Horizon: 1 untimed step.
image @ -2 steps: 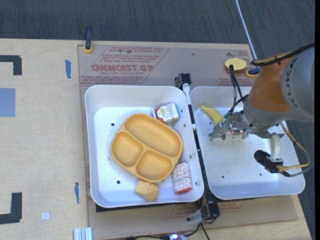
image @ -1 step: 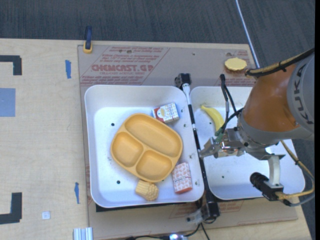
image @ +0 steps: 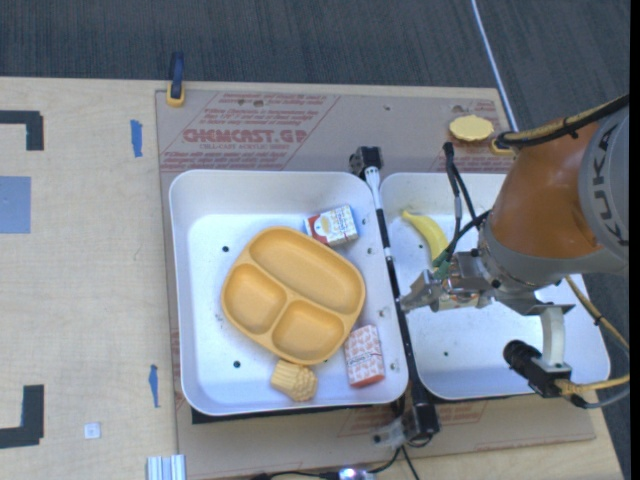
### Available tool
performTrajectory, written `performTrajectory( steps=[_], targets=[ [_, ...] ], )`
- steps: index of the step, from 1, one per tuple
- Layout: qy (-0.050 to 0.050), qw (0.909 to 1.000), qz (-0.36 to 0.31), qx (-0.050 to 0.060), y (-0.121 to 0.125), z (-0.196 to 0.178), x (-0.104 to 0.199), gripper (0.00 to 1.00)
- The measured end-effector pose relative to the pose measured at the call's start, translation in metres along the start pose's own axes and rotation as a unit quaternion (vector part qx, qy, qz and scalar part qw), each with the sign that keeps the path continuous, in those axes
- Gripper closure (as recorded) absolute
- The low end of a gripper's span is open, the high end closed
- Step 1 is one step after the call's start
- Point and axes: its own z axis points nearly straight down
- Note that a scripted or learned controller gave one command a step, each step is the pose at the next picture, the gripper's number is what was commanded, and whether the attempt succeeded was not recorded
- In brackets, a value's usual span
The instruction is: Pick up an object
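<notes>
Setting: wooden bench (image: 80,298) with blue tape marks, a brown printed board under two white bins; dark carpet beyond the far edge.

Near items, left bin (image: 190,268): corn piece (image: 294,379) at the front wall; red-and-white carton (image: 364,355) just beside it; yellow divided plate (image: 291,295) across the middle; small milk carton (image: 333,225) touching the plate's far rim.

Middle, right bin (image: 470,368): gripper (image: 432,290) low near the wall between the bins; whether its fingers are apart or together cannot be told, and nothing is seen in them. Arm (image: 550,208) above it.

Farther: banana (image: 427,234), the nearest likely target, just beyond the gripper. Yellow disc (image: 471,128) on the board past the bins.

Handling note: for the banana, shift toward the far wall, straddle the curve across its narrow width, descend fully before closing, and stay off the dividing wall.
</notes>
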Motion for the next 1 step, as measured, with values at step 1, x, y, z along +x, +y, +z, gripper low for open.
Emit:
performTrajectory(
  steps=[1],
  targets=[
    [0.0, 1.0, 0.0, -0.002, 0.0015, -0.0101, 0.0002, 1.0]
  ],
)
